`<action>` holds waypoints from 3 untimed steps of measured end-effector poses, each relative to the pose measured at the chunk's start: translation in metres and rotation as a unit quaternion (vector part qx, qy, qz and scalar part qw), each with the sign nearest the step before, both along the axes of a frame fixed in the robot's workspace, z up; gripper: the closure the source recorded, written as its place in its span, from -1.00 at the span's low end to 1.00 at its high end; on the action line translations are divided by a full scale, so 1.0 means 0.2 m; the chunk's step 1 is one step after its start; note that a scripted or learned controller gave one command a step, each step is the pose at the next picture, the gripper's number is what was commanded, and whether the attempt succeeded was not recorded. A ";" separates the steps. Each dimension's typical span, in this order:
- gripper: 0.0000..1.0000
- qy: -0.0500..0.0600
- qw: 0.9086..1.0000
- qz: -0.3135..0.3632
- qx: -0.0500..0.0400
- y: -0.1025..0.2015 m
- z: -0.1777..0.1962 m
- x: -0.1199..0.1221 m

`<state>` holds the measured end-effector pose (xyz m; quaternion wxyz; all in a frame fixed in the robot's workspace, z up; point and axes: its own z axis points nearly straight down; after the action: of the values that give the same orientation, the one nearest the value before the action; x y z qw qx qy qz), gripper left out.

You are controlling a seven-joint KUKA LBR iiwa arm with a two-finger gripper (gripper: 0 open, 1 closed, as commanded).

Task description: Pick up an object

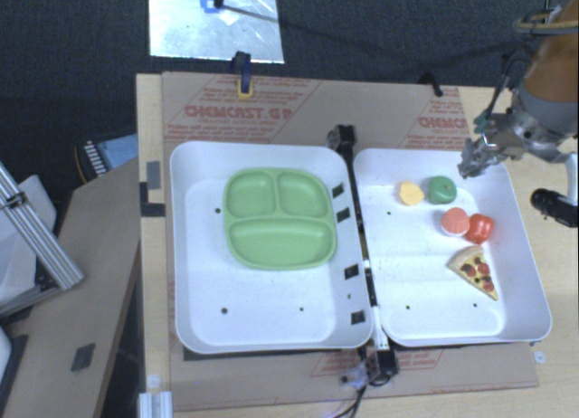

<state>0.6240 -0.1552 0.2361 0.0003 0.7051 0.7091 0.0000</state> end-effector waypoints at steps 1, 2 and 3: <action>1.00 0.000 1.000 0.000 0.000 0.25 0.05 -0.09; 1.00 0.001 1.000 0.001 0.001 0.52 0.04 -0.22; 1.00 0.001 1.000 0.002 0.001 0.77 -0.03 -0.30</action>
<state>0.5634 -0.0018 0.2303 -0.0009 0.7039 0.7103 0.0001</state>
